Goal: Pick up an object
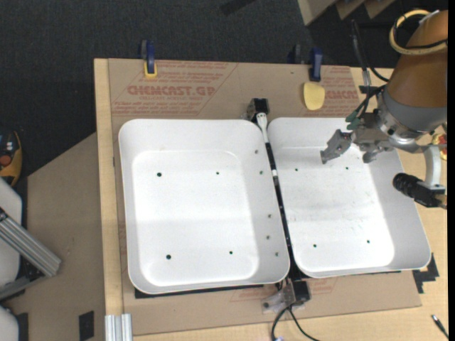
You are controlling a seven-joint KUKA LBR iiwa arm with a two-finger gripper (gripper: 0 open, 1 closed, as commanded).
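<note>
Orange-banded grey arm [419, 77], dark cables [364, 62]

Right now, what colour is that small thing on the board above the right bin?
Pale yellow; the small object shows best in the camera view.

Two bins sat side by side on a board [178, 84] on the tabletop, the left bin [195, 204] touching the right bin [341, 212] along one edge. Two clamps stood at the board's far edge, one [148, 57] behind the left bin, the other [316, 64] behind the right bin. A small pad [313, 95] lay on the board just before the second clamp. The arm [419, 77] reached in from the right, its pincer [350, 148] over the right bin's far part.
</note>
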